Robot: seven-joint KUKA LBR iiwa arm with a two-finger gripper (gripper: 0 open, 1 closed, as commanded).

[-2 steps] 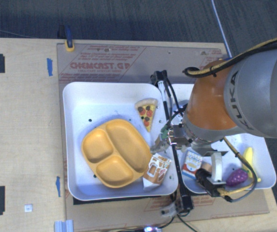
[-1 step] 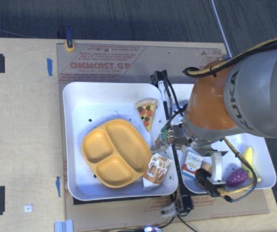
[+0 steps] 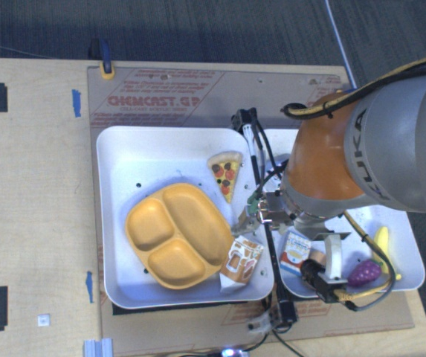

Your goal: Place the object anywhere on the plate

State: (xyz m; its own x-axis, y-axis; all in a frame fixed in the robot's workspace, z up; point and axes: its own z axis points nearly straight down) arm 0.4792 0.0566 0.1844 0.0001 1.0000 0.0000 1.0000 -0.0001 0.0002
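Nearest the camera, at the left bin's (image 3: 144, 162) 5 o'clock corner, an orange-and-white packet (image 3: 242, 261) lies tilted, touching the rim of the yellow plate (image 3: 179, 233) at the plate's 4 o'clock. It rests on the bin floor rather than in any of the plate's three compartments. In the right bin (image 3: 415, 272), a purple bunch of grapes (image 3: 363, 274) sits near the 5 o'clock corner, with a small white carton (image 3: 296, 248) at its 9 o'clock and a yellow banana (image 3: 382, 240) at its 1 o'clock. The gripper (image 3: 261, 213) hangs over the divide between the bins, just at the packet's 12 o'clock. Whether it is parted or closed cannot be told, and nothing is seen held in it. Farther back, a toy pizza slice (image 3: 226, 171) lies at the plate's 1 o'clock, apart from it. The grey arm (image 3: 395, 147) with its orange band (image 3: 320, 162) covers the right bin's far half.
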